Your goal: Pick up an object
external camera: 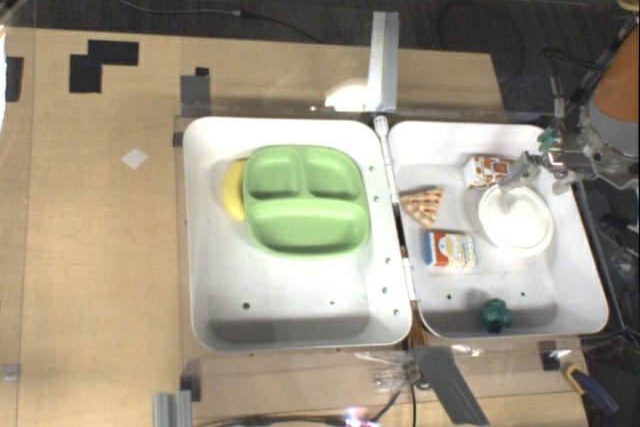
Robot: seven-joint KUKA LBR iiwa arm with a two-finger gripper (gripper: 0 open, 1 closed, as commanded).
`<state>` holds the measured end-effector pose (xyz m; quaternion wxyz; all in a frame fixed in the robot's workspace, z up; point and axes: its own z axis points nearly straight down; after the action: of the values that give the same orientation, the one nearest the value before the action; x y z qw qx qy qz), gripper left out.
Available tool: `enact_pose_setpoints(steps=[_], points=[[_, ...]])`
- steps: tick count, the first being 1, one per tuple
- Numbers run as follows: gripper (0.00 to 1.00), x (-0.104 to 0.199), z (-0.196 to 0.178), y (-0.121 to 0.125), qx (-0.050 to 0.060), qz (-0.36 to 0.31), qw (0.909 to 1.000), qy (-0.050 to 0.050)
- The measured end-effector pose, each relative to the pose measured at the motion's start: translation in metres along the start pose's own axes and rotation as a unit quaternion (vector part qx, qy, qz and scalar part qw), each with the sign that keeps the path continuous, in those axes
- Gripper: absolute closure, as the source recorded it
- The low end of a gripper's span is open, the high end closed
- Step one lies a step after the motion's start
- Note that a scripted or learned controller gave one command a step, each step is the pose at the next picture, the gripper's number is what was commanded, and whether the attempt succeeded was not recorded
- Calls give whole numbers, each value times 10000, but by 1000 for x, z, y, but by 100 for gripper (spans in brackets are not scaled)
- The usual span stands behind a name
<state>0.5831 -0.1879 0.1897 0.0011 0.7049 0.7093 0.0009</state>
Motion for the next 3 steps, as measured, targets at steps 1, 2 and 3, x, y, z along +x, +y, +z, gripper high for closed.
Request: enact_pose_setpoints(steps=[1, 2, 3], points=[[0, -17, 64, 56, -38, -1486, 9889, -21], [0, 10, 96, 85, 62, -1790, 9838, -12], [0, 38, 3, 88, -29, -3293, 9442, -15]])
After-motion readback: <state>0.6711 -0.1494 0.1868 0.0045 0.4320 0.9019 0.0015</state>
